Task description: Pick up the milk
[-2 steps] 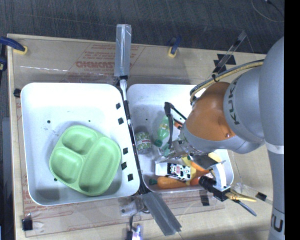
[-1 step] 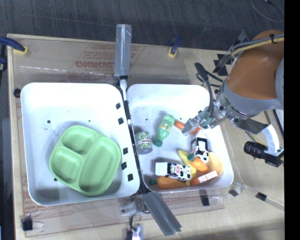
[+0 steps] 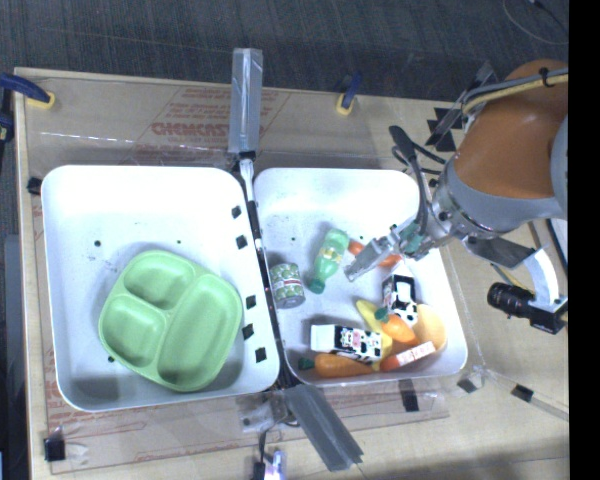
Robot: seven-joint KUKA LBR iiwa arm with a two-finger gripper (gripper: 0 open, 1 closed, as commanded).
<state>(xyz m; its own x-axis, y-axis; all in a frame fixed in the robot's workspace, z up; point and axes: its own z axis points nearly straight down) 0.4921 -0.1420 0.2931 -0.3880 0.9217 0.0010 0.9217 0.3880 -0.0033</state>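
Two white bins sit side by side on the desk (image 3: 130,118). The left bin (image 3: 70,198) holds a green sectioned plate (image 3: 172,319), smooth moulded plastic with rounded wells. The right bin (image 3: 310,193) holds a huddle of toy groceries. The milk (image 3: 347,341) lies on its side near the front wall, a small boxy carton, white with black cow patches, touching a carrot (image 3: 340,366) in front of it. A second cow-patterned piece (image 3: 402,298) stands just behind a banana (image 3: 372,313) and other orange pieces; I cannot tell whether it is a second carton.

The arm (image 3: 505,158) reaches in from the right, and the jaws (image 3: 375,253) hang over the bin's middle, beside a green bottle (image 3: 328,256) and well short of the milk. They look slightly parted with nothing between them, though the slanted view leaves that less than sure.

My reading is that the approach is in hand and no grasp has begun. The next move calls for travel toward the front wall, then a descent with the jaws set across the carton's narrow sides. The carton's flat, slick faces should grip fairly, but the crowding carrot leaves little room for a finger. A small can (image 3: 287,284) with a ribbed look lies near the divider, clear of the path.
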